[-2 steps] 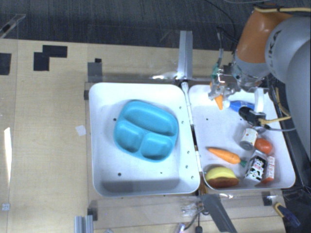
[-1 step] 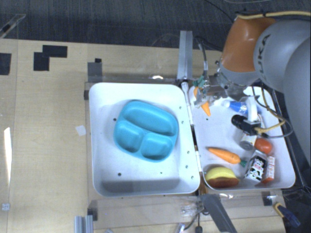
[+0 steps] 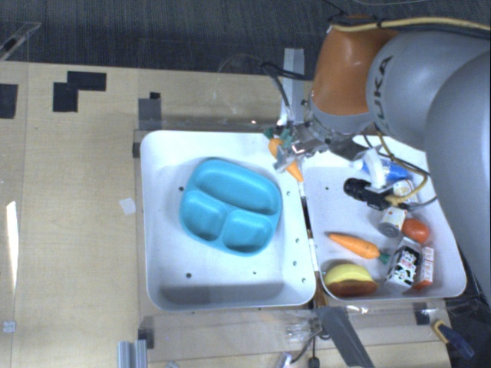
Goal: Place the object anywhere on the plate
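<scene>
Arm: we see the grey arm with its orange band [image 3: 430, 75] reaching in from the right, above the far end of the right bin.
Gripper: we place the two-finger gripper [image 3: 290, 150] at the far end of the wall shared by the two bins.
Fingers: we read them as closed on a small orange tapered object [image 3: 295, 172], since orange shows on either side of them.
Orange object: we see it held at a slant over the dividing wall, its lower tip pointing toward the near side, just beside the plate's far right corner but not on the plate.
Plate: we find the bright blue plastic plate with three compartments [image 3: 230, 186] lying flat in the middle of the left bin, and nothing lies in any of its compartments.
Left bin: the shallow white bin on the left [image 3: 161, 228] holds the blue plate alone.
Right bin: the shallow white bin on the right [image 3: 330, 186] holds several things.
Near side of right bin: we note an orange toy carrot [image 3: 354, 244] lying crosswise, and a yellow and red fruit [image 3: 350, 278] just in front of it.
Right side of right bin: we see a small pale can [image 3: 392, 219], a round red item [image 3: 415, 231] beside it, and a patterned carton [image 3: 406, 267] near the front corner.
Table: both bins sit on a pale wooden table [image 3: 69, 205].
</scene>
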### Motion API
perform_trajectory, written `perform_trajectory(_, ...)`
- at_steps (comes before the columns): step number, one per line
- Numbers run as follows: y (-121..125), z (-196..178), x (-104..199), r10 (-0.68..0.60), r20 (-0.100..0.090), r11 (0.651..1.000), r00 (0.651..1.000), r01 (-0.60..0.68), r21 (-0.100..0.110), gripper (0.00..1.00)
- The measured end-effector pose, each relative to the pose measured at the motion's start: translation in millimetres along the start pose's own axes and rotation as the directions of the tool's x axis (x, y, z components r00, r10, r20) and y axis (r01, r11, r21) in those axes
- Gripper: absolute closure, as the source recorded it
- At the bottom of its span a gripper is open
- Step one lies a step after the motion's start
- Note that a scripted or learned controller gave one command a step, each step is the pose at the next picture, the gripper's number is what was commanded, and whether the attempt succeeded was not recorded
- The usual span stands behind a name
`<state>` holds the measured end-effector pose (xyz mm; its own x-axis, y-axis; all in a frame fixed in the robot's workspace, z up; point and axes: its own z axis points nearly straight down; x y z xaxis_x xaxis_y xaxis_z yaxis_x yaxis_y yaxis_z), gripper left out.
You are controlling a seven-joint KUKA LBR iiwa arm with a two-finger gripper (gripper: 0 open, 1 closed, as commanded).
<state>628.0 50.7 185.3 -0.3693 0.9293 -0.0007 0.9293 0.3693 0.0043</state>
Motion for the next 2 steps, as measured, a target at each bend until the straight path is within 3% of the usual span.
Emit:
perform_trajectory(1,0.0,-0.1,-0.3,0.000,0.000,1.000,1.000,0.000,0.000,0.00)
perform_trajectory(2,1.9,-12.0,-0.3,0.000,0.001,1.000,1.000,0.000,-0.006,1.00)
